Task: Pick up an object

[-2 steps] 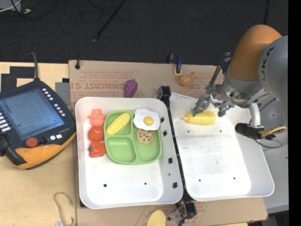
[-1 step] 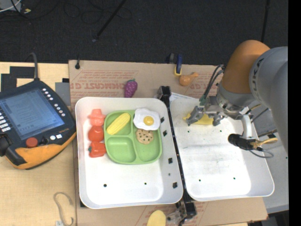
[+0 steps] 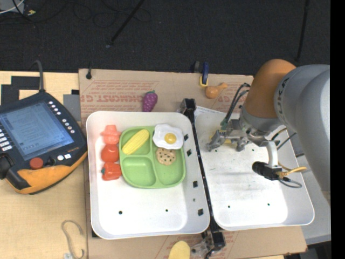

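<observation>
Left bin (image 3: 108, 209): white, holding a green tray (image 3: 145, 172). On the tray lie yellow corn (image 3: 135, 141), a white egg (image 3: 168, 136) with a yellow yolk, and a tan cookie (image 3: 166, 156) with dark chips. Beside it sits a red-orange toy (image 3: 110, 151). Purple grapes (image 3: 149, 100) lie at upper centre.

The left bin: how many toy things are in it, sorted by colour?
Green: 1, the divided plate
Yellow: 1, the corn
White and yellow: 1, the fried egg
Brown: 1, the cookie
Red or pink: 3, stacked pieces beside the plate
Total: 7
</observation>
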### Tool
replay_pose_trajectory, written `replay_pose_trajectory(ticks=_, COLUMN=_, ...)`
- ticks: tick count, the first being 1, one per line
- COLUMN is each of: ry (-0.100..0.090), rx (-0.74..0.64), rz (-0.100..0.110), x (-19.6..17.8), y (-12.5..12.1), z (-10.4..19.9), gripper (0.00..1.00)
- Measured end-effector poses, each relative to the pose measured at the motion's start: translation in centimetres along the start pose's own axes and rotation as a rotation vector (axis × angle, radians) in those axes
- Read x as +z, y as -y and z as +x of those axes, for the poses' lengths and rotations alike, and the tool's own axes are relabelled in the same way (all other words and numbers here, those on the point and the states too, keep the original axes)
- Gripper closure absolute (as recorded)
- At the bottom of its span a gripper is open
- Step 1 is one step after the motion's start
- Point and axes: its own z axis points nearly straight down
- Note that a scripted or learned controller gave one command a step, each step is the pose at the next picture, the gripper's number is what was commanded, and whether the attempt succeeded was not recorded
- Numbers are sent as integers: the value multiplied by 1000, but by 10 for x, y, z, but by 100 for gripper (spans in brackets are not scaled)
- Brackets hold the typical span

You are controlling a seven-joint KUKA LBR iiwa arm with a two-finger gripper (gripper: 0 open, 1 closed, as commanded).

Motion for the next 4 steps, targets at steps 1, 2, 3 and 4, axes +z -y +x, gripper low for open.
replay_pose_trajectory(ticks=1, ry=0, rx=3, rz=-2, x=-12, y=0, z=-1, gripper=100)
replay_pose_trajectory(ticks=2, ry=1, rx=10, rz=-7, x=-74, y=4, z=-5, gripper=100)
replay_pose_trajectory(ticks=3, ry=2, rx=4, rz=-9, x=-133, y=-5, z=-4, gripper=100)
replay_pose_trajectory(ticks=4, ry=1, rx=3, rz=-5, x=-143, y=-5, z=-5, gripper=100)
